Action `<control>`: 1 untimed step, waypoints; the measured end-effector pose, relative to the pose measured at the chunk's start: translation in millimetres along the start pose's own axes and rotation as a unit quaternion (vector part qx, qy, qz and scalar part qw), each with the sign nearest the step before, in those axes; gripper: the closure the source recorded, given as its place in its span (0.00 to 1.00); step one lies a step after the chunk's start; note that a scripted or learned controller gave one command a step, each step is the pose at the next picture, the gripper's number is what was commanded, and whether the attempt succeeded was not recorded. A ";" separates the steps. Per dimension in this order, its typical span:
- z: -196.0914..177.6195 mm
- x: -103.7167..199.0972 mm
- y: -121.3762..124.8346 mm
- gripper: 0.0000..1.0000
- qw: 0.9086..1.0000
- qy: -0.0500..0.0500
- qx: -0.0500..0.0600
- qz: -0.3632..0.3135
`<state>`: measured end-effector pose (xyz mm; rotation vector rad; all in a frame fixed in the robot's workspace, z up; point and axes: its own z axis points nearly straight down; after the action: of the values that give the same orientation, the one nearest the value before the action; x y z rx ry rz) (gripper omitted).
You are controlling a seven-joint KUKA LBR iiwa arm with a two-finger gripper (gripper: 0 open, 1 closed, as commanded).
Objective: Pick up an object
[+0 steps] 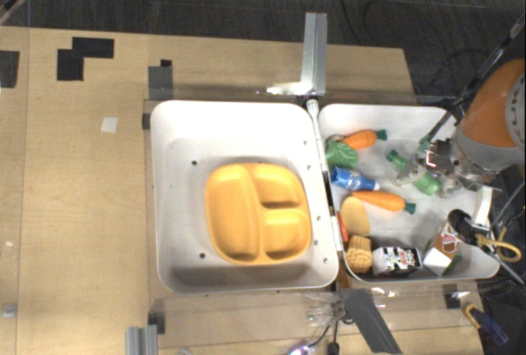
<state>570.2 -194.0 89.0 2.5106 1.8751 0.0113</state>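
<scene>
The right bin holds several toy foods. A carrot lies at the back beside a green leafy piece. A blue bottle and a second carrot lie mid-bin. At the front are a yellow lump, a corn cob, a black-and-white carton and a small red-and-white carton. My gripper hangs low over the bin's right half, next to small green pieces, and I see nothing held in it.
A yellow divided plate lies in the left bin. A metal post stands behind the wall between the bins. The arm's orange band sits over the right bin's far right corner. Cables trail at the right edge.
</scene>
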 end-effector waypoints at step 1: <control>-12.5 3.0 2.6 1.00 1.000 0.002 -0.004 -0.002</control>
<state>573.4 -191.8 101.6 2.5049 1.8774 0.0233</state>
